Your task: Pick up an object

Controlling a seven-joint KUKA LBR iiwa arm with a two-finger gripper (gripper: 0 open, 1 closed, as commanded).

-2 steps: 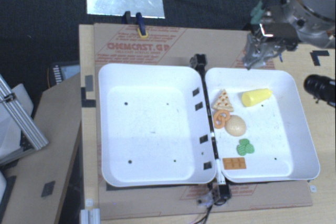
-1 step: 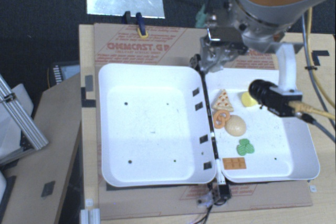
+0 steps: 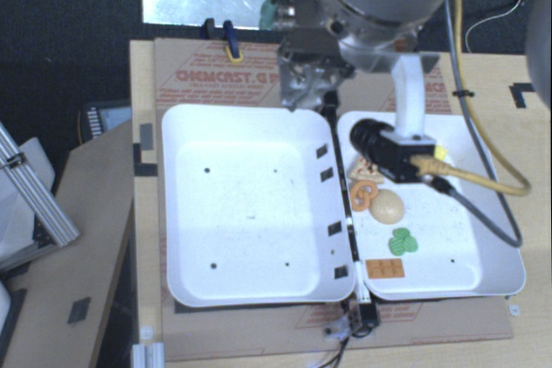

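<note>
Several small objects lie in the right bin (image 3: 496, 267): an orange pretzel (image 3: 362, 195), a beige round bun (image 3: 387, 207), a green leafy piece (image 3: 402, 242) and an orange waffle square (image 3: 385, 269). A yellow piece (image 3: 441, 154) peeks out behind the black wrist camera (image 3: 386, 151). My gripper (image 3: 307, 89) hangs over the far rim between the two bins, above and to the left of the objects. Nothing shows in its grasp.
The left bin (image 3: 177, 129) sits beside the right one, and black clips (image 3: 328, 175) line the shared rim. A yellow cable (image 3: 479, 179) arcs from the wrist camera over the right bin. Brown cardboard (image 3: 216, 75) lies under both bins.
</note>
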